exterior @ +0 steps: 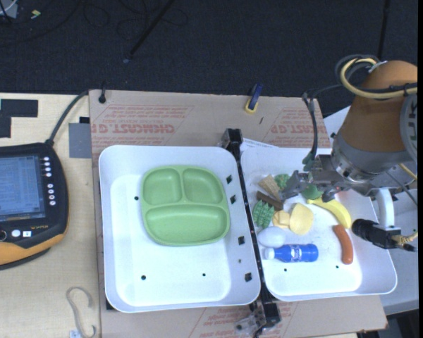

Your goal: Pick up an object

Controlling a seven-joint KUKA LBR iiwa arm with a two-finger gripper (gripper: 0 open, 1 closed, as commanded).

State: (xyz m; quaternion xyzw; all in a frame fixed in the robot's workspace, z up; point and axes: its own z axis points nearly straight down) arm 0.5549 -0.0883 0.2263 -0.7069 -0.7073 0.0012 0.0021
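The right bin [370,277] holds a heap of toy food. A yellow banana [336,210] lies beside an orange-red sausage [345,245]. In front lies a blue bottle [297,253] with a white cap end, and a pale yellow lump [299,219] sits in the middle. Green pieces [263,214] and a brown and tan piece [270,189] lie toward the bin's left wall. My gripper [307,184] hangs low over the back of this heap, just above the banana and the yellow lump, with a small green piece [293,182] right beside it.
The left bin [120,273] carries a green divided plate [185,205]. A tablet-like controller [17,196] lies on the bench at far left. The arm's grey body and orange band [381,108] loom over the right bin's back right corner, with black cabling [381,234] near the sausage.
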